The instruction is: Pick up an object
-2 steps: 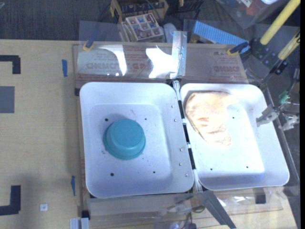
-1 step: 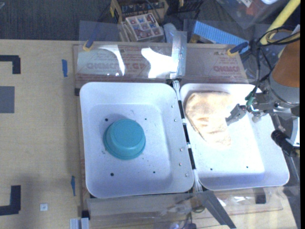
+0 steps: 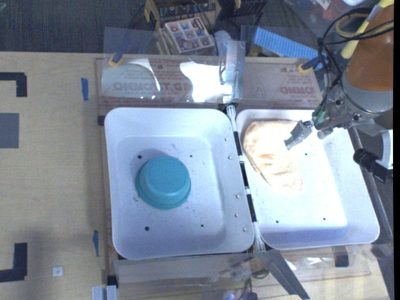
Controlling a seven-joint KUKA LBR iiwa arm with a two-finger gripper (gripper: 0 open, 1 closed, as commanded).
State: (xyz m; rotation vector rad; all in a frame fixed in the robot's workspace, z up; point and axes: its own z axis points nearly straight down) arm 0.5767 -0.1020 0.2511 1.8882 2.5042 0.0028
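A teal round bowl [image 3: 164, 181] lies upside down in the left white bin [image 3: 125, 130]. In the right white bin [image 3: 337, 211] rests a tan, flat bread-like piece [image 3: 270, 155], towards its back left. My gripper [image 3: 296, 136] hangs over the right bin's back part, just right of the bread piece's upper edge, with the arm's orange band [image 3: 374, 61] above it at the right. Nothing shows between the gripper's tips.
A clear plastic wall [image 3: 169, 80] stands behind both bins. Boxes and clutter lie on the floor beyond. The wooden bench [image 3: 44, 186] spreads out to the left. Cables [image 3: 337, 36] hang by the arm.
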